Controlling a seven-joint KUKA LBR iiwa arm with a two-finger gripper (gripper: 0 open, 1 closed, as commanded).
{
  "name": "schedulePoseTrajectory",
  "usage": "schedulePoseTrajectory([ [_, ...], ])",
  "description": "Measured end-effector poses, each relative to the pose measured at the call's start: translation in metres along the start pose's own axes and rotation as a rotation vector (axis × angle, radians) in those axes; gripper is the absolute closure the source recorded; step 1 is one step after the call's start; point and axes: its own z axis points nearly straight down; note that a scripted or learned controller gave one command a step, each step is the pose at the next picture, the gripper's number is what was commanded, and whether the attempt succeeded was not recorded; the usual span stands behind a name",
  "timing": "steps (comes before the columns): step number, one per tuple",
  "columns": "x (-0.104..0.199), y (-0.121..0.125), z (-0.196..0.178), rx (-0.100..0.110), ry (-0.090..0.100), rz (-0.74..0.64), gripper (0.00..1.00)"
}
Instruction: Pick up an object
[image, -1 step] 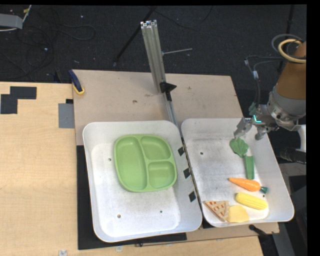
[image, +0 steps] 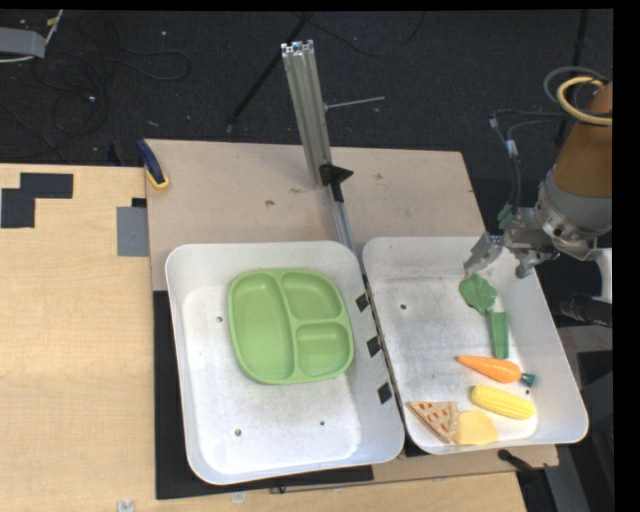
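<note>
The approach is in hand: the jaws (image: 505, 252) hang spread and, as far as this slant shows, empty above the right bin's (image: 420, 330) far corner, just beyond the green spatula (image: 488, 310), so next they must lower and close.

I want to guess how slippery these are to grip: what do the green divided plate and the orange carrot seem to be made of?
The light green three-compartment plate looks like moulded plastic with a matte, even surface: uniform colour, rounded compartment ridges, no glare. The small orange toy carrot with a dark green tip also looks plastic, smooth and slightly glossy, though at this size rubber can't be ruled out.
</note>
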Motion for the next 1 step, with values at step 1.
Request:
schedulePoseTrajectory([
  [1, -0.0043, 0.0021, 0.0453, 0.006, 0.001, 0.001, 0.0],
])
